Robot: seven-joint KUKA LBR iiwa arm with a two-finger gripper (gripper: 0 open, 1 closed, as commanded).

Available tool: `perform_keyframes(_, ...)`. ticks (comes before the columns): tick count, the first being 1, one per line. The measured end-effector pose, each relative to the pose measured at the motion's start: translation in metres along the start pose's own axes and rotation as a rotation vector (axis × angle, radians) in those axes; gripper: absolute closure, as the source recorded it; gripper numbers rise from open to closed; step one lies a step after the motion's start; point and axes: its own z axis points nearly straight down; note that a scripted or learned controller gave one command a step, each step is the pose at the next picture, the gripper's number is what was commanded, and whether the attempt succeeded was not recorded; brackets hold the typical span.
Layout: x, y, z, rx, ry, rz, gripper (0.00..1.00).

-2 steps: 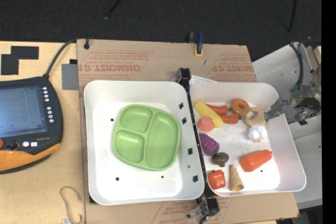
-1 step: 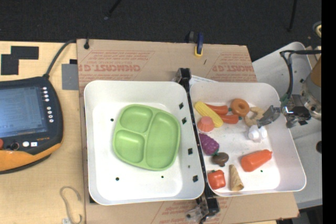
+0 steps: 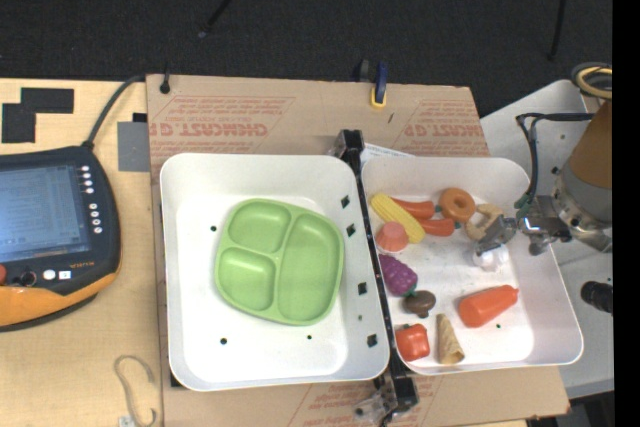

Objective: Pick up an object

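The right bin (image 3: 540,335) holds several toy foods. Among them are a yellow corn cob (image 3: 396,211), a red chili (image 3: 428,218), a brown donut (image 3: 458,204), a pink piece (image 3: 392,237) and purple grapes (image 3: 398,273). There are also a brown mushroom (image 3: 419,302), an orange carrot (image 3: 487,305), a red-orange piece (image 3: 412,342) and a tan cone (image 3: 449,340). My gripper (image 3: 492,240) reaches in from the right and sits low over the bin's upper right part, just right of the donut and above the carrot. A beige shape (image 3: 487,217) beside it is hard to identify.
The left bin (image 3: 190,335) contains a green divided plate (image 3: 279,261). A black divider (image 3: 366,255) separates the bins. A tablet-like pendant (image 3: 50,230) lies at the far left on the bench. The arm's orange band (image 3: 598,150) stands at the right edge.
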Motion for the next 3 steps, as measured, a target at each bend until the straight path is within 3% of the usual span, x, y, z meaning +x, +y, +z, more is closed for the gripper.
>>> perform_keyframes(2, 0.005, 0.004, 0.088, -0.002, -0.001, 0.002, 0.0)
perform_keyframes(3, 0.003, 0.004, 0.075, -0.004, -0.001, 0.005, 1.0)
